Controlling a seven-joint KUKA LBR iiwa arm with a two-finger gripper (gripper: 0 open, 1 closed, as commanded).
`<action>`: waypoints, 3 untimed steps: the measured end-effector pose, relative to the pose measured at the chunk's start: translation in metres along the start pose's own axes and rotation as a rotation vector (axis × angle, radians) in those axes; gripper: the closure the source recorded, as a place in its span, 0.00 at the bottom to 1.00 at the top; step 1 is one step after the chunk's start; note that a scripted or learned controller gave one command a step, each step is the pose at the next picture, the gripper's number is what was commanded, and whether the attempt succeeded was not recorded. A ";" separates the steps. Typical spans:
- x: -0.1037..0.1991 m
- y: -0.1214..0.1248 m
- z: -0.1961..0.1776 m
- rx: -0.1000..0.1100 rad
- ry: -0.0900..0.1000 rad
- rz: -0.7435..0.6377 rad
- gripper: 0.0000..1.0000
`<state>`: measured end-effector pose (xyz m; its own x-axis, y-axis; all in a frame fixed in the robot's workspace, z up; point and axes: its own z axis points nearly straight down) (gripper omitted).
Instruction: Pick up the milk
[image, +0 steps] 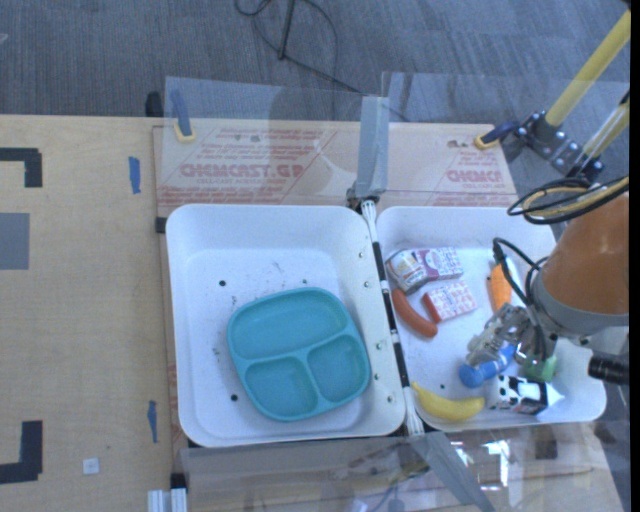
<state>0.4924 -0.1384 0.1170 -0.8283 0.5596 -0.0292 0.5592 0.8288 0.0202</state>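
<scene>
I've got the gripper (497, 345) low in the right bin (580, 405), toward its near right side. I can't tell how the jaws stand: metal, cables and clutter overlap there.

Best guess for the milk (522, 393): the black-and-white patterned carton at the near right of that bin, just beside the gripper and partly under the wrist. It's small and half hidden, so that ID is soft.

Risks as I see them:
- The blue item (478, 372) sits right at the gripper, closer than the milk. Closing here likely grabs that instead.
- The banana (448, 404) lies just beside it; a sideways nudge could push it into the pick.
- The milk is near the bin wall, so there's little room for a finger on the far side, and it may slip or tip.
- Loose cables near the wrist could snag.

Surface: smooth white plastic, things will slide. The left bin (190, 330) carries a teal tray (298, 352). The counter (70, 300) is pale wood with tape marks; grey floor beyond.
</scene>
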 end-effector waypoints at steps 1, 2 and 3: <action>-0.040 -0.074 -0.014 0.015 0.015 -0.127 1.00; -0.042 -0.075 -0.125 0.022 0.020 0.245 1.00; -0.033 -0.064 -0.092 0.022 0.023 0.232 1.00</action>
<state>0.4803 -0.2097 0.2089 -0.6781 0.7350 -0.0031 0.7350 0.6781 0.0020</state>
